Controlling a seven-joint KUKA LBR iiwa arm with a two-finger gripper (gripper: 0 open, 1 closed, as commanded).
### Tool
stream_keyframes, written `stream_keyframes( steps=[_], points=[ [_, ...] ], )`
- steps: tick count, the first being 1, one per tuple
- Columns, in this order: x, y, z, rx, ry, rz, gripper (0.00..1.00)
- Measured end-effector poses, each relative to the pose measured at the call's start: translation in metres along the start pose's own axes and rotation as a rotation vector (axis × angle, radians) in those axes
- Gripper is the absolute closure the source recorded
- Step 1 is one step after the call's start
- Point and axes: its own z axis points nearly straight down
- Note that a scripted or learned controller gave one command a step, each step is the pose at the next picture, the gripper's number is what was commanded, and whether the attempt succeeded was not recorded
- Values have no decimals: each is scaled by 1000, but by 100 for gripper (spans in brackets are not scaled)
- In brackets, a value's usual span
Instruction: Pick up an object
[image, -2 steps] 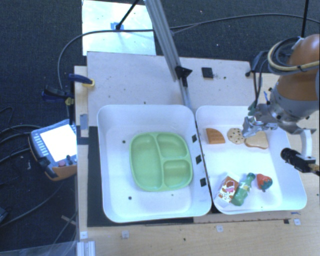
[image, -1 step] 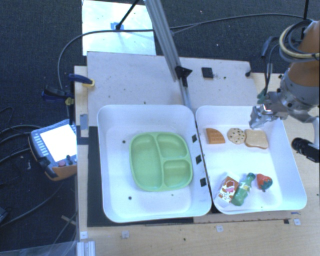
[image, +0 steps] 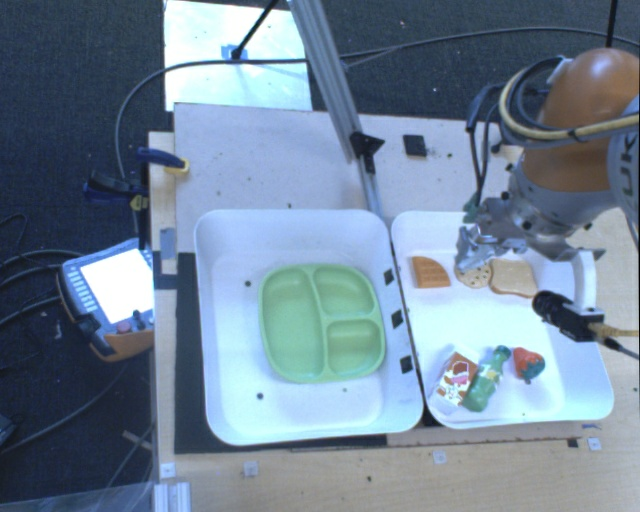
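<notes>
Reach step: the gripper (image: 475, 250) hangs low over a round cookie (image: 472, 272) right of centre; its spread I cannot tell. Next: descend, pinch.

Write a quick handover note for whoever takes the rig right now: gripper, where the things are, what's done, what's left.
Gripper: low over the back of the right bin, at a round cracker; finger state unclear, nothing visibly held.
Right bin: orange wedge, toast slice, red-and-white packet, green bottle, strawberry-like toy.
Left bin: green divided plate.
Done: arm positioned over the items.
Left: grasp one object and lift it.
</notes>
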Motion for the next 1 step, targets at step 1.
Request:
stream_keyframes(
  steps=[1],
  points=[
    [50,-15,7,1,0,0,100]
  ],
)
